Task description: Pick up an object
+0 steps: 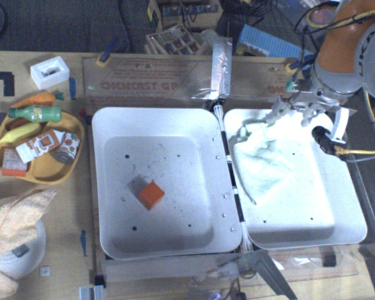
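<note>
Orange plastic cube (152, 195) sits in the left white bin (112, 130), well apart from the end effector (298, 109), whose finger state I cannot tell; a descent here would likely close on nothing.

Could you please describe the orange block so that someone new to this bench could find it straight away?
Find the two white bins side by side and take the left bin, the one away from the arm. A little below its middle lies the orange block, a small cube. It is the sole bright thing on that white floor, with a dull grey patch at its upper-left corner.
</note>
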You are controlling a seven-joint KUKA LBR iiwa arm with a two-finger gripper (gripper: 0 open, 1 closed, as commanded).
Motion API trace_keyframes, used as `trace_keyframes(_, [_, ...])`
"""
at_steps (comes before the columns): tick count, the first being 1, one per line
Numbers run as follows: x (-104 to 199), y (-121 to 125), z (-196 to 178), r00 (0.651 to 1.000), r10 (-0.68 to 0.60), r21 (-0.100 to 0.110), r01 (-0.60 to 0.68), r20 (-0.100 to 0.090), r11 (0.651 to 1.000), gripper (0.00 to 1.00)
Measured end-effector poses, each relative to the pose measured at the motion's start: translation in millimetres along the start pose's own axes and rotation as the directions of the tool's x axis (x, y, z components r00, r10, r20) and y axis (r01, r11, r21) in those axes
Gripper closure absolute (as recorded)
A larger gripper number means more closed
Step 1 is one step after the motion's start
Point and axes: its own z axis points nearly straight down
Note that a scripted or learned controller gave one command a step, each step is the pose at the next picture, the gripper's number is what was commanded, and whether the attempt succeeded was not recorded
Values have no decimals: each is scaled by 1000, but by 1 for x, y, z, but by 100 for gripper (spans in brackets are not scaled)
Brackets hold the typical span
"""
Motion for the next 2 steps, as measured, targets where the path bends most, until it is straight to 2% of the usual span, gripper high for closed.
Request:
trace_keyframes(1, [-10, 2, 84, 993, -115, -6, 115, 0, 993, 0])
trace_keyframes(2, [34, -1, 83, 982, -191, -5, 191, 0, 982, 0])
